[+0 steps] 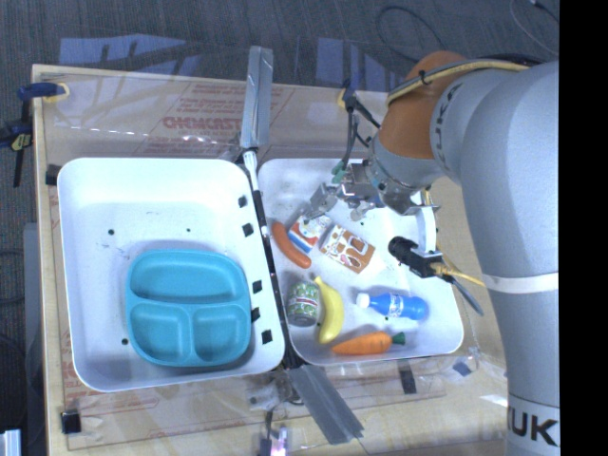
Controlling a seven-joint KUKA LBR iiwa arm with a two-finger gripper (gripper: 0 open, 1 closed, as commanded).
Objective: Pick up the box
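In the right bin (432, 335) lies a flat white box (348, 249) with brown pictures on its face, near the bin's middle. Just to its left sits a smaller red, white and blue carton (310, 228). My gripper (340, 194) hangs low over the bin's far part, just above and behind both of them, closest to the small carton. Nothing can be seen held in it. The grey arm with its orange band comes in from the right and covers the bin's far right corner.
An orange sausage (289, 243) lies beside the carton by the bin's left wall. Nearer the front are a round tin (304, 302), a banana (330, 313), a carrot (362, 345) and a small bottle (392, 305). The left bin (85, 207) holds a blue divided tray (190, 307).
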